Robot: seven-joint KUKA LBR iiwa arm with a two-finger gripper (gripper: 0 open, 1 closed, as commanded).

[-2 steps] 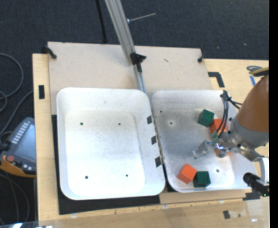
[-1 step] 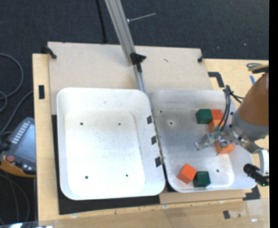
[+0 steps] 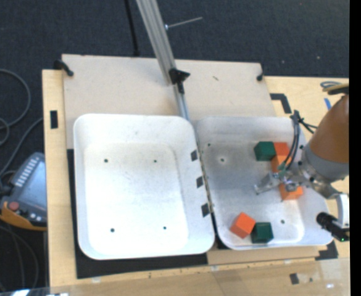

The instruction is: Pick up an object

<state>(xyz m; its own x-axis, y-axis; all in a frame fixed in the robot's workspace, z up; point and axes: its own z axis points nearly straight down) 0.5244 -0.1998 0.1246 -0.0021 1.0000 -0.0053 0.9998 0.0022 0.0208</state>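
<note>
The gripper [image 3: 278, 179] is low in the right bin [image 3: 229, 137]; whether its jaws are wide or narrow cannot be told. An orange block [image 3: 291, 192] lies just beside it. A green block [image 3: 265, 151] sits near, above it. Another orange block [image 3: 243, 224] touches another green block [image 3: 261, 232] by the bin's near wall.

Two white bins [image 3: 137, 128], two green blocks [image 3: 265, 151], and three orange blocks [image 3: 243, 224].

Wooden tabletop [image 3: 242, 276]: two shallow white plastic bins side by side. Left bin [image 3: 137, 125]. Right bin [image 3: 229, 131]: green cube [image 3: 265, 151] touching orange cube [image 3: 281, 150] at rear; orange block [image 3: 243, 224] touching green block [image 3: 262, 232] at front.
</note>
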